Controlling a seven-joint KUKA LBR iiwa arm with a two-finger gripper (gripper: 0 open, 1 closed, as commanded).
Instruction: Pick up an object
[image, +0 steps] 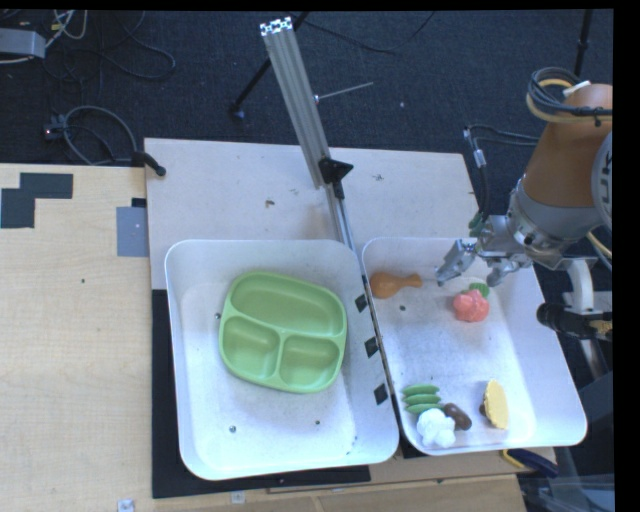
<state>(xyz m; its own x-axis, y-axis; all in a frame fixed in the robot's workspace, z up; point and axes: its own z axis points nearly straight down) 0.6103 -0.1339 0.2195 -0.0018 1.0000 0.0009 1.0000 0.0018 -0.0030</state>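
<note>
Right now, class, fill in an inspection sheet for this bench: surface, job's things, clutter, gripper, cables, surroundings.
Surface: two white bins side by side, left bin, right bin, on a pale board.
Job's things: in the right bin, a strawberry, drumstick, pea pod, corn piece, a white lump and a brown lump.
Clutter: green divided plate in the left bin.
Gripper: gripper open above the strawberry, holding nothing.
Cables: black loops on the dark floor.
Surroundings: slanted metal rail.

A light green divided plate (283, 332) is seen in the white left bin (190, 400). In the white right bin (545, 390), a red strawberry (471, 305), orange-brown drumstick (394, 284), green pea pods (421, 398) and yellow corn (495, 404) are seen.
</note>
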